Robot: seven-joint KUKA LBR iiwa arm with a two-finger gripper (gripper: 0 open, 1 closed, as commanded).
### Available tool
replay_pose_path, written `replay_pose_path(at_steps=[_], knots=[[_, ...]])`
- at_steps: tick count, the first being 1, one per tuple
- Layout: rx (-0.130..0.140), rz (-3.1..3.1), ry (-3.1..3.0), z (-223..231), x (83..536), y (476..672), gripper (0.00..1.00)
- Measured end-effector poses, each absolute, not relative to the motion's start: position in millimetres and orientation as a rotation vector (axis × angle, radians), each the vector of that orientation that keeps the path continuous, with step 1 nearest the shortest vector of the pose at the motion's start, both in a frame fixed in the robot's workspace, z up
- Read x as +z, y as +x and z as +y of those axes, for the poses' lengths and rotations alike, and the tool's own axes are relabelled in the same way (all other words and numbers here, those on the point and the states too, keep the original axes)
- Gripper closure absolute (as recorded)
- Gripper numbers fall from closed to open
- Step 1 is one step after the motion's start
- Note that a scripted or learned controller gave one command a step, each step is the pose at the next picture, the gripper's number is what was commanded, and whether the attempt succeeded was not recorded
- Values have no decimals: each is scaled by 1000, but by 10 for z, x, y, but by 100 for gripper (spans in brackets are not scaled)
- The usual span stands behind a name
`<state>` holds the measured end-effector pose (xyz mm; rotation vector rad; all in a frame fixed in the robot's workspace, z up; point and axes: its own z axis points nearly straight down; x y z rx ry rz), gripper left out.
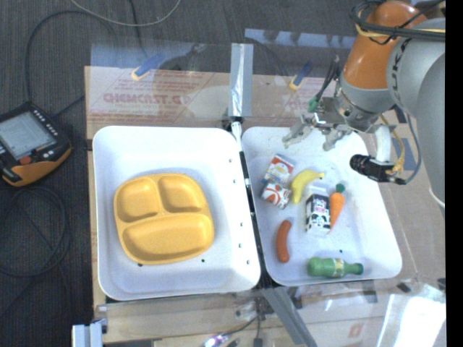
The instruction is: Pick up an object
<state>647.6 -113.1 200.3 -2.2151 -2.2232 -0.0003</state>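
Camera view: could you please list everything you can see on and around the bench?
left bin: 1, white, left half of bench
divided tray: 1, yellow, inside left bin
right bin: 1, white, beside left bin
banana: 1, yellow, middle of right bin
carrot: 1, orange, right of banana
sausage: 1, red, lower part of right bin
bottle: 1, green, lying near front edge
carton: 1, black-and-white, beside carrot
handheld controller: 1, orange and black, floor at left
tool: 1, grey, open, above right bin's back edge
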Motion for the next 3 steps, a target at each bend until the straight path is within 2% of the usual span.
replay_pose_path(at_steps=[1, 2, 3], knots=[[-3, -2348, -2086, -1427, 937, 6081, 0], [-7, -2346, -2084, -1414, 1024, 6083, 100], [1, -2246, -2200, -1608, 2030, 6157, 100]])
